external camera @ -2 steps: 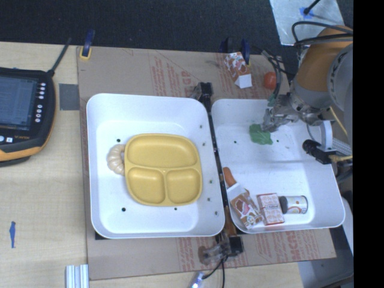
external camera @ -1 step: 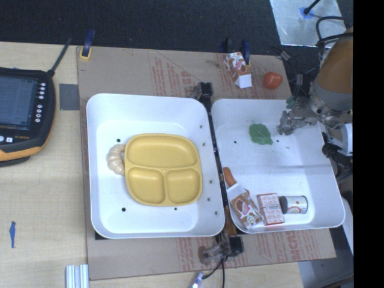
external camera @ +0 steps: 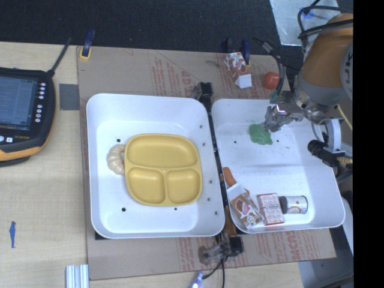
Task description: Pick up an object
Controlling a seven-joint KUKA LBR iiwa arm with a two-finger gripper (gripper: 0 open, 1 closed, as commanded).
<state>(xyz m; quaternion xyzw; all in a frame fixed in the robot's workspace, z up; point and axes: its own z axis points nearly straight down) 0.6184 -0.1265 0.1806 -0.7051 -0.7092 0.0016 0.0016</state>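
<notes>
My gripper (external camera: 271, 122) hangs low over the far part of the right bin (external camera: 282, 161), right at a small green object (external camera: 261, 135) that lies on the bin floor. Its tips are at the green object's upper right edge. Along the bin's near side lie a small can (external camera: 294, 204), a flat red and white packet (external camera: 270, 209), a brown snack pack (external camera: 244, 207) and an orange stick (external camera: 228, 176). In the left bin (external camera: 108, 215) rests a yellow divided plate (external camera: 162, 168) with a beige pastry-like item (external camera: 115, 158) tucked at its left.
A small carton (external camera: 237, 68) and a red ball (external camera: 272, 80) sit on the cardboard behind the right bin. A teach pendant (external camera: 24, 113) lies at the far left. A black clamp (external camera: 204, 92) sits between the bins' far corners.
</notes>
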